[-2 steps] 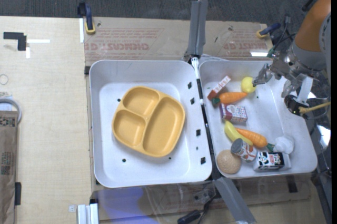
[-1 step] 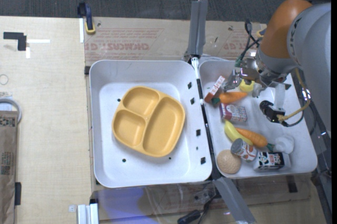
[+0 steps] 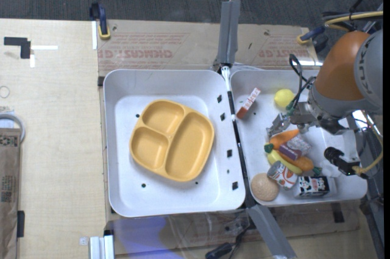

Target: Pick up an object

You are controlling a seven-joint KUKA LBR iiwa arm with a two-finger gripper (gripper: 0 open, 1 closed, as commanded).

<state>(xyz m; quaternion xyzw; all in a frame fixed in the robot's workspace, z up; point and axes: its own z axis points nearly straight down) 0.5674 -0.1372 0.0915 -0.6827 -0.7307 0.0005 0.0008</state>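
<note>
My gripper [image 3: 280, 125] hangs low in the right bin [image 3: 341, 195], reaching in from the right under the orange-banded wrist. Its tip is just above an orange carrot [image 3: 284, 138] at the top of a pile of toy food. Below the carrot lie a purple piece [image 3: 290, 153], a yellow piece [image 3: 274, 158] and an orange piece [image 3: 303, 163]. A yellow lemon [image 3: 283, 97] sits just above the gripper, apart from it. A small red and white bottle [image 3: 247, 104] lies to the left, near the bin's wall.
A can [image 3: 281, 176], a round brown bun [image 3: 264, 188] and a small carton [image 3: 314, 186] lie along the right bin's front. The left bin [image 3: 116, 148] holds a yellow divided plate [image 3: 172, 139]. Cables hang by the arm at the right.
</note>
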